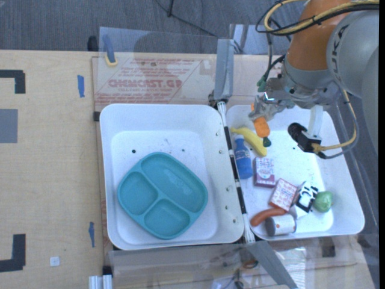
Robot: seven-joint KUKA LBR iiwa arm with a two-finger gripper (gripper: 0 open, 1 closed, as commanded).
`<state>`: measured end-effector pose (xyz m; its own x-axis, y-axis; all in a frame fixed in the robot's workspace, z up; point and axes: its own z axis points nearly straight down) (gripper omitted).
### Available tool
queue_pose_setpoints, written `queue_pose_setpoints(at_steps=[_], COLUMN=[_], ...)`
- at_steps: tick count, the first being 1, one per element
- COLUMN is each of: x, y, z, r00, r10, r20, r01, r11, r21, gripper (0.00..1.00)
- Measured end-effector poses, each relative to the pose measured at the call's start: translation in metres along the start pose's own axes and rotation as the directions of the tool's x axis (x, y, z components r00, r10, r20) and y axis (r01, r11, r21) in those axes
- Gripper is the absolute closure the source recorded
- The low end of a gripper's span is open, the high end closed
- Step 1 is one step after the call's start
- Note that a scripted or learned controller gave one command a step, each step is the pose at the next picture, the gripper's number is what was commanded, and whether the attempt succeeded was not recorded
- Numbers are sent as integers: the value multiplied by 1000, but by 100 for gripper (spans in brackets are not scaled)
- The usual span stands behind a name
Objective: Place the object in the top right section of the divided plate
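1. Reaching in from the right edge of the bench [48,161], the arm [337,41] ends over the back left corner of the right bin [355,215].
2. The gripper [263,110] sits just inside that bin's back rim, near the wall shared with the left bin [114,125]. Whether it is spread or pressed together cannot be told from this angle.
3. An orange piece [261,127] sits directly under the gripper, meeting it in this view. Whether it is gripped or merely lying in the bin cannot be told. It is the item nearest the tool.
4. A banana [251,139] lies just beside the orange piece, towards the shared wall, slanting to the front.
5. A blue bottle [243,158] lies along the right bin's left wall, its top touching the banana.
6. A pink box [265,172] lies near the middle of the right bin, just beside the bottle.
7. A red-orange box [283,194] lies in front of the pink box, tilted.
8. A black-and-white item [307,197] and a green ball [323,201] lie side by side, touching, towards the right bin's front right corner.
9. A red sausage [264,215] and a pale can [281,224] lie at the front rim, the can on its side and touching the sausage.
10. The plate [162,194], teal with three sections, rests in the front half of the left bin, turned at a slant. Its top right section is the largest. The plate is well apart from the gripper.
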<state>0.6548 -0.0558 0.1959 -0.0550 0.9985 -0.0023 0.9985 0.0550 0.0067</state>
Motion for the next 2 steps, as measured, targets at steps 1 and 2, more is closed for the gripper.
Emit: queue_pose_setpoints(at_steps=[1,2], x=[63,115], y=[6,-102], z=[-81,11], r00=[992,978], r10=[124,209], r20=[-1,0], r01=[-124,-209], r11=[992,978], r21=[5,10], gripper=[100,100])
